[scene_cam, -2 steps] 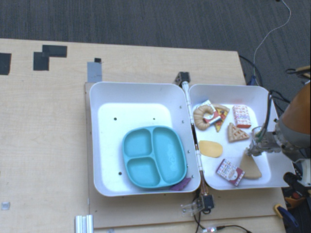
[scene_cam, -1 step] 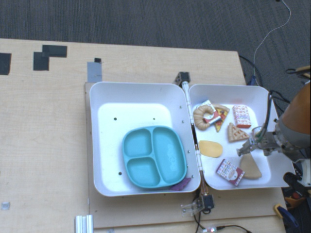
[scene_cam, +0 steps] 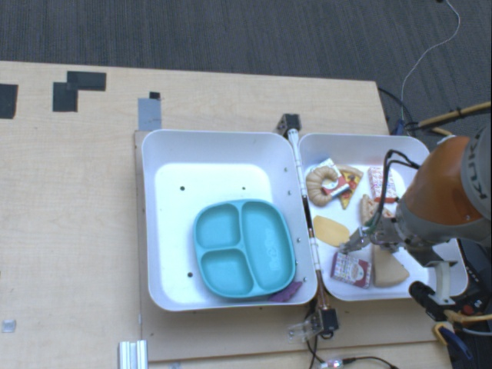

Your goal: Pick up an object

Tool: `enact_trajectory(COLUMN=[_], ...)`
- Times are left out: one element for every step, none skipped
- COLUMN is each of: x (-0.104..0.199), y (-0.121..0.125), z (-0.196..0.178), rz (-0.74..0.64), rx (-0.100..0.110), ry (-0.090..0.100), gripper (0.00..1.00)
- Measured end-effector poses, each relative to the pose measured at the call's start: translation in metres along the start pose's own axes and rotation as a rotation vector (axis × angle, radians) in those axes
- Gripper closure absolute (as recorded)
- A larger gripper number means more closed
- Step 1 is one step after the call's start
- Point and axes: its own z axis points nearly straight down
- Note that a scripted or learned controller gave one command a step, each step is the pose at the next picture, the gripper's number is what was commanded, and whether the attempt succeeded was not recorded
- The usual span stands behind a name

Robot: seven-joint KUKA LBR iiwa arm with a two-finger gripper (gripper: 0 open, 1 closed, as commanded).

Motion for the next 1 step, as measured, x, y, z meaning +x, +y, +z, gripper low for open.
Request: enact_trajectory(x=[-0.0003], y=[0.0024], z=[-0.0116], rz=[-0.001], rx=[-0.007], ry=[-0.002], gripper=[1.0])
